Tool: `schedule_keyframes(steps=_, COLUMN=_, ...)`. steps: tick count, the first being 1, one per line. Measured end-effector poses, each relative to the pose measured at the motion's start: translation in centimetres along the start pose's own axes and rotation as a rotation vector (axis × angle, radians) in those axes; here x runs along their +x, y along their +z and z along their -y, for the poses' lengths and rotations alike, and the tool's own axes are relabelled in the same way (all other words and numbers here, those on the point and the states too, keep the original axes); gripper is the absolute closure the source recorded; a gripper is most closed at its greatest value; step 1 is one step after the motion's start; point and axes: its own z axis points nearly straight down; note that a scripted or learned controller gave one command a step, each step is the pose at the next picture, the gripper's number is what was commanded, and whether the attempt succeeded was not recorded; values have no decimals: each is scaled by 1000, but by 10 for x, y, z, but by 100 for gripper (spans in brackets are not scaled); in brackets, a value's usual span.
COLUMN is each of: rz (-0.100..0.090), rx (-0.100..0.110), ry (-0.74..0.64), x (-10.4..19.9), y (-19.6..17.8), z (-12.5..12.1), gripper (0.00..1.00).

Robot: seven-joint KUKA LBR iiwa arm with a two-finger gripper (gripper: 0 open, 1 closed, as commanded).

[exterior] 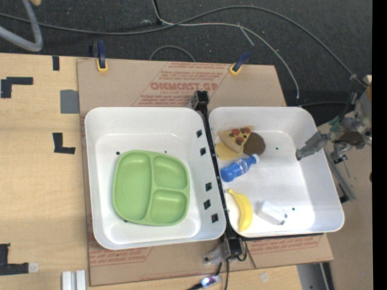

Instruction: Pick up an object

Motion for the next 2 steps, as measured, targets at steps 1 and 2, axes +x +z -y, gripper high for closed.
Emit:
schedule_keyframes(steps=1, rz=2, rx=-9, ry=-3, x=0, y=-5, z=-2, gripper=0)
schedule_keyframes(steps=2, rz=1, rx=-3, ry=-3, x=0, y=56, z=-10, gripper=0)
